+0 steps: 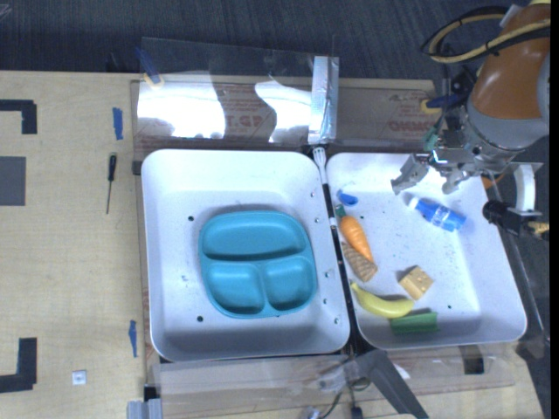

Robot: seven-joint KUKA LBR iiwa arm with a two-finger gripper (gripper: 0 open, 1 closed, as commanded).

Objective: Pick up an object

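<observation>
My gripper (431,180) hangs over the far part of the right bin (498,317), fingers spread open with nothing between them. Just below and to its right lies a blue bottle (439,215). Along the bin's left side lie a small blue piece (347,199), an orange carrot (355,235) and a tan waffle-like piece (361,264). Near the front sit a yellow banana (381,303), a green block (412,323) and a tan cracker-like square (416,281).
The left bin (166,182) holds a blue divided plate (257,263). A clear plastic panel (229,103) stands behind the left bin. A screwdriver (111,179) lies on the wooden bench at the left. Cables loop off the arm at upper right.
</observation>
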